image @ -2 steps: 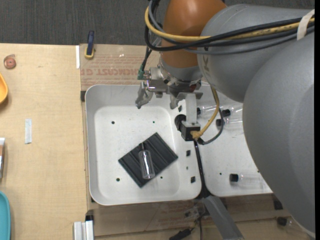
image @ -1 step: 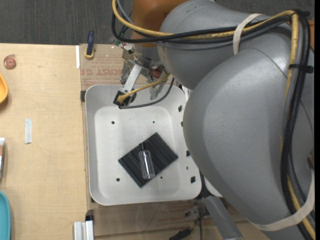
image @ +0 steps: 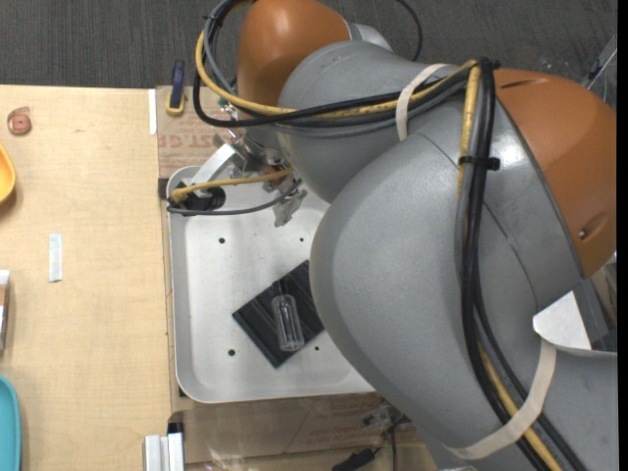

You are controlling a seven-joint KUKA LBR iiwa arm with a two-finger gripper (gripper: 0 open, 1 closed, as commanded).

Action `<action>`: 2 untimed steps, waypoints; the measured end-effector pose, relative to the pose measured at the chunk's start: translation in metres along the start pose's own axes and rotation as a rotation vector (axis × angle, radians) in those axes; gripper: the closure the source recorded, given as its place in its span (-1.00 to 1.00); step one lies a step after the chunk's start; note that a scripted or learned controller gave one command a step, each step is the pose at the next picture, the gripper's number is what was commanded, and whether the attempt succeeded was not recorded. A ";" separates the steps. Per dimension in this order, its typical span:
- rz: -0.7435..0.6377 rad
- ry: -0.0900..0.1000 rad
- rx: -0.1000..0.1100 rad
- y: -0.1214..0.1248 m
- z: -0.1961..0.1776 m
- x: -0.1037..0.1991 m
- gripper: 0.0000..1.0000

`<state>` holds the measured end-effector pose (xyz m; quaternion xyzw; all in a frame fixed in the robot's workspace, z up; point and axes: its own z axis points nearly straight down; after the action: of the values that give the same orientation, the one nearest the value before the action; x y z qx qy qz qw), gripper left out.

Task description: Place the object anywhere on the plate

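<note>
A black square plate (image: 263, 320) lies turned like a diamond on the floor of the white bin (image: 196, 361), its right corner hidden under the arm. A small clear tube (image: 287, 323) lies on the plate near its right side. My gripper (image: 284, 202) hangs over the far end of the bin, well apart from the plate and the tube, with nothing seen in it. The bulky grey arm covers the right part of the bin.
A wooden tabletop (image: 88, 263) borders the bin on the left, bearing a small white strip (image: 55, 258), a reddish disc (image: 18, 121), an orange thing (image: 5, 180) and a teal thing (image: 8, 425) at its edge. A blue-handled tool (image: 178, 84) lies beyond the bin.
</note>
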<state>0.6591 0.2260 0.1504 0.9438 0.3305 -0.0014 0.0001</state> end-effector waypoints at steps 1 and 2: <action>0.298 0.002 0.000 -0.005 0.028 -0.006 -1.00; 0.168 -0.002 -0.001 -0.022 -0.029 -0.077 -1.00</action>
<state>0.5855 0.1955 0.1795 0.9682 0.2503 -0.0023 0.0013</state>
